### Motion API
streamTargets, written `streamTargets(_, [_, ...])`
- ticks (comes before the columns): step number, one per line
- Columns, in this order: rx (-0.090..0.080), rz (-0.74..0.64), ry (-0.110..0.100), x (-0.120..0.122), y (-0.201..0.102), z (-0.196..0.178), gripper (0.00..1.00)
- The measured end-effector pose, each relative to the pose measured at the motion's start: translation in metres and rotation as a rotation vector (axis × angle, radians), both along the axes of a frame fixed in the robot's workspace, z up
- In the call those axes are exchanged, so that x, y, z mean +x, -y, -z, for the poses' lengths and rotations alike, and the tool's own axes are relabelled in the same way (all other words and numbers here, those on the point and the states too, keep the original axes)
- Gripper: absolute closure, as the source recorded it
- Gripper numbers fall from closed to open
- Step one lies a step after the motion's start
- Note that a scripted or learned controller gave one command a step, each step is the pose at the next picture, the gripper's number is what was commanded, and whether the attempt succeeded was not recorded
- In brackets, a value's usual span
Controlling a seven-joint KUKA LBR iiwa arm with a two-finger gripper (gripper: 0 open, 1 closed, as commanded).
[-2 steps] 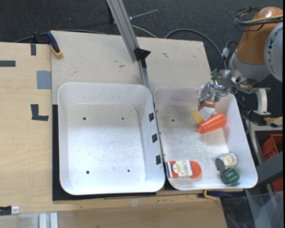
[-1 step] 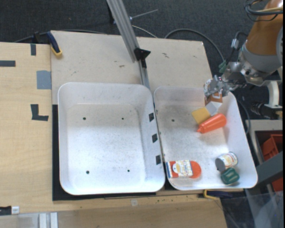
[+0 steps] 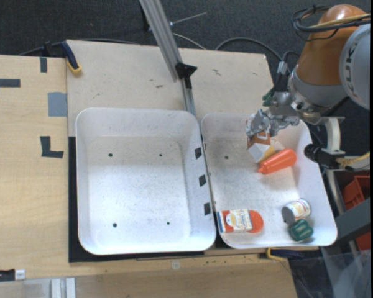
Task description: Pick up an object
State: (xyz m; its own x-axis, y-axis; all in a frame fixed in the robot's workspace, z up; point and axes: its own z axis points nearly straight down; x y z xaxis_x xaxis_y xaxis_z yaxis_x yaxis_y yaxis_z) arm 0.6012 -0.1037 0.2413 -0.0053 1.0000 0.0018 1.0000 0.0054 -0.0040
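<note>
While hanging low in the right bin (image 3: 317, 185), gripper (image 3: 261, 128) touching a carton (image 3: 260, 146) (grip impossible to tell), carrot (image 3: 277, 161) just beside.

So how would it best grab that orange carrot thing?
Probably from above, gripper closing across the carrot's thick middle. It lies flat, long and slanted in the right bin, its narrow sides free except where a small carton touches its left end.

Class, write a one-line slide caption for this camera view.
Gripper poised over a small carton beside an orange carrot in the right bin.
</note>
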Motion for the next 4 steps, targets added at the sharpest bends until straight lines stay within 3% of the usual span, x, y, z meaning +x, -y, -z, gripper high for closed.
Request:
streamTargets(3, [-0.001,-0.001,0.0,-0.068,-0.159,0.001,1.0])
streamTargets(4, [-0.001,0.0,-0.003,-0.108,-0.203,0.018,1.0])
